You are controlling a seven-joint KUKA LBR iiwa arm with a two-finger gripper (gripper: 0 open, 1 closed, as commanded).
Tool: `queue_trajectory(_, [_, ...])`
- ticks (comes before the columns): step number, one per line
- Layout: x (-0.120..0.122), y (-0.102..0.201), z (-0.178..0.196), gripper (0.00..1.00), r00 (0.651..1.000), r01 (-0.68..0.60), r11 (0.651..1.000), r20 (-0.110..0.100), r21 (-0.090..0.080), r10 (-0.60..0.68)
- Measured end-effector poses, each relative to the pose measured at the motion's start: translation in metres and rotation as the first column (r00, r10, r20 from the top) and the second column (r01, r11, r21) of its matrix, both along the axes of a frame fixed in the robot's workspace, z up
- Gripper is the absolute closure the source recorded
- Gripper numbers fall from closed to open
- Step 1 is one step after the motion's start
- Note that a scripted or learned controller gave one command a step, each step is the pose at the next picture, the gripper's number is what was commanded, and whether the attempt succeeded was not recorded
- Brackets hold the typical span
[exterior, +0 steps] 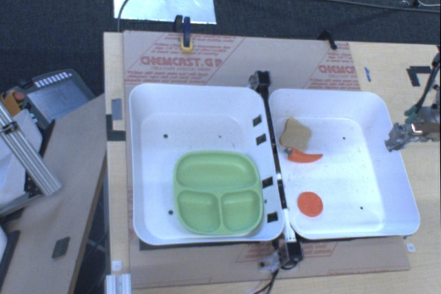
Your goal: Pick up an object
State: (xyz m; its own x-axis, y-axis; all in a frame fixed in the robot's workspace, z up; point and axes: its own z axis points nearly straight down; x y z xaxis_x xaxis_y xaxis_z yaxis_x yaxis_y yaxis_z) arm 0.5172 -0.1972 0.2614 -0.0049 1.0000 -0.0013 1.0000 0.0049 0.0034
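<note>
So the right bin has three small things to grab: a tan, roughly square slab that looks like a toast slice, an orange-red curved piece like a chili or carrot touching its lower edge, and a flat orange disc sitting apart at about 6 o'clock from those two. All three are bunched toward the 9 o'clock side of that bin. The left bin holds one light green divided plate with three compartments, down toward 5 o'clock. The tool sits at the right bin's 3 o'clock rim, blurry and mostly cut off, so I can't tell how it's set. Two bins total on the tabletop.
</note>
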Motion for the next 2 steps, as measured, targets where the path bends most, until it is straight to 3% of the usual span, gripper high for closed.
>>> queue_trajectory(2, [0.029, 0.103, -0.021, 1.0, 1.0, -0.004, 1.0, -0.002, 0.003, 0.004])
